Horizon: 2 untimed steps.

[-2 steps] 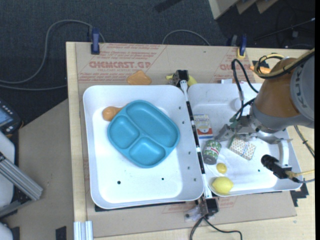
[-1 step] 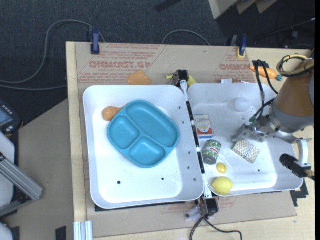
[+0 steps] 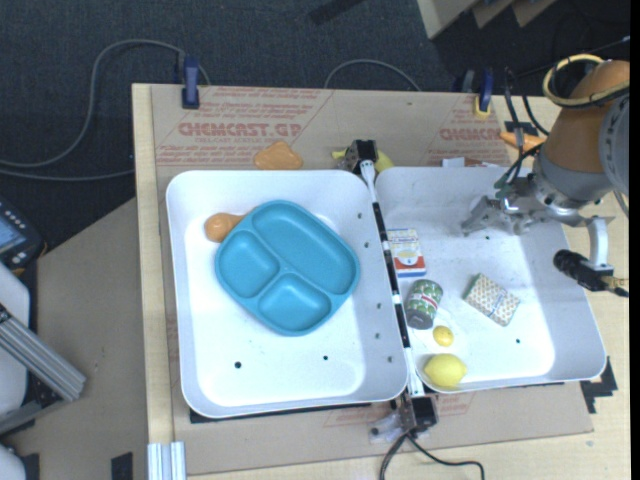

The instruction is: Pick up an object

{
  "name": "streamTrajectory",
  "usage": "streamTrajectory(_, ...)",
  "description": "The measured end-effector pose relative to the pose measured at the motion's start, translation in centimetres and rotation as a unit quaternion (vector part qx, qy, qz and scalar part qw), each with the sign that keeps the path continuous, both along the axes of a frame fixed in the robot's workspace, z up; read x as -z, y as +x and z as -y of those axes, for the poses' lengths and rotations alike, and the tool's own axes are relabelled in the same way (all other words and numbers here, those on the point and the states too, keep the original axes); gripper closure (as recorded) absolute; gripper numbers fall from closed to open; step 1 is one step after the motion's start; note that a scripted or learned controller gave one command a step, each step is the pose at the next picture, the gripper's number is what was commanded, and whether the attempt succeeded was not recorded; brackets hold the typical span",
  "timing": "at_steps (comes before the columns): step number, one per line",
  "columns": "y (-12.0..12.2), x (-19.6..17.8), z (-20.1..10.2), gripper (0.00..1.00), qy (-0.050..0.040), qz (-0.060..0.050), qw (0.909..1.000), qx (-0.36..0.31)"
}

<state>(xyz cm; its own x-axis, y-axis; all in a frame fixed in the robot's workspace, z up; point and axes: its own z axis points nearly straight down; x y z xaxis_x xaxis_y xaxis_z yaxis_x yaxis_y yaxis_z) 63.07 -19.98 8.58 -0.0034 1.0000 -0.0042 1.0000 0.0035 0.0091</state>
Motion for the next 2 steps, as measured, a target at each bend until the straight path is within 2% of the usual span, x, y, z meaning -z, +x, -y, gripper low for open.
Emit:
streamTrajectory(1, -10.4, 0.2, -3.2, 0.0, 0.0043, -0.009, 0.9999, 0.003)
streamTrajectory(2, -5.0, -7.9, 0.8, 0.0, -0.0007, 0.0, 1.0, 0.001)
